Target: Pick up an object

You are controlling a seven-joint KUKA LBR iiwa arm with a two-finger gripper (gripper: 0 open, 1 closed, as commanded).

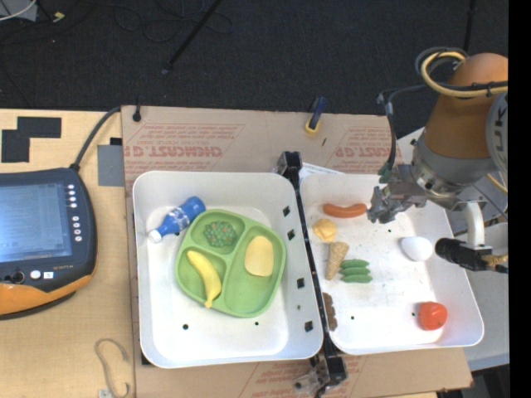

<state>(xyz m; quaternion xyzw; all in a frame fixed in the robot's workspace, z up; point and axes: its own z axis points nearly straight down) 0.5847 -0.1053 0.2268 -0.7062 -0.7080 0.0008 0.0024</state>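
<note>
My gripper point(382, 209) hangs over the back of the right bin point(465, 322), just right of an orange sausage point(344, 210). Its fingers look dark and close together, with nothing visibly between them. Below it lie a yellow chunk point(324, 230), a tan cone point(335, 258) and green pea pods point(356, 270). A white egg point(416, 248) sits to the lower right of the gripper, and a red tomato point(431, 315) rests near the bin's front right.
The left bin point(158, 322) holds a green divided plate point(236, 301) with a banana point(204, 276), a yellow slice point(260, 256) and peas point(220, 234), plus a blue bottle point(177, 217). A brown piece point(329, 309) lies by the divider. A tablet point(41, 230) sits far left.
</note>
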